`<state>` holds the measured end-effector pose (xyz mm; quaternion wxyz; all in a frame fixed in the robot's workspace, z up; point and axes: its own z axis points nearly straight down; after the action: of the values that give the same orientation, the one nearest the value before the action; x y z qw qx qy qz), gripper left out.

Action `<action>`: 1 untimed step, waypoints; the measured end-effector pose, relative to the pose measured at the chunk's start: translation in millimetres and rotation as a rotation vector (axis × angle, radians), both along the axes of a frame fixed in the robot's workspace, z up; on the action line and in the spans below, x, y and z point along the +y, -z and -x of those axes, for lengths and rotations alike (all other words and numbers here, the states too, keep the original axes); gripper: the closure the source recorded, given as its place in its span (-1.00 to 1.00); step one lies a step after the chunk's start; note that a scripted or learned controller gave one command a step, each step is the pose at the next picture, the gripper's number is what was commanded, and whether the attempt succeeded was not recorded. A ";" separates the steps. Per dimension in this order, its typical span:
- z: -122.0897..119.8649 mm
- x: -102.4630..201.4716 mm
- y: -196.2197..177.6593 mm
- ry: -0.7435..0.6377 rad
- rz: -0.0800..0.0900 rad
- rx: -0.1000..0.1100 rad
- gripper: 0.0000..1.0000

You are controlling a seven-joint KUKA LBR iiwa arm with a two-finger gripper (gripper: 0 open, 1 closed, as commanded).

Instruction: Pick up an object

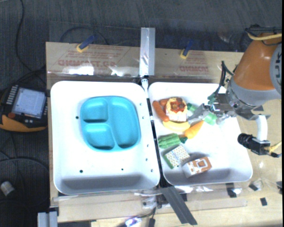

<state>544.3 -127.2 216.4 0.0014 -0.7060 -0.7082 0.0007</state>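
My gripper (204,112) hangs low over the middle of the right bin (236,162), reaching in from the right. Just left of it lie a toy burger (176,106) and a yellow banana (174,124). An orange carrot (194,130) rests just below the gripper, and a small green piece (209,118) sits right beside its tip. Whether anything is gripped is hidden by the wrist. Nearer the front lie a green vegetable (169,140), a checkered packet (177,155) and a small orange-and-white box (198,165).
The left bin (66,169) holds a blue divided tray (110,122). A raised divider between the bins runs down at about x 340. The arm's grey and orange body (258,74) overhangs the right bin's far right corner. A black fitting (251,142) sticks in at the right rim.
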 end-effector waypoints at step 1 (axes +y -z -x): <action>-33.2 -2.7 105.9 0.124 0.003 -0.026 -1.00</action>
<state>577.5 -130.0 110.5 -0.0088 -0.7484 -0.6632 -0.0073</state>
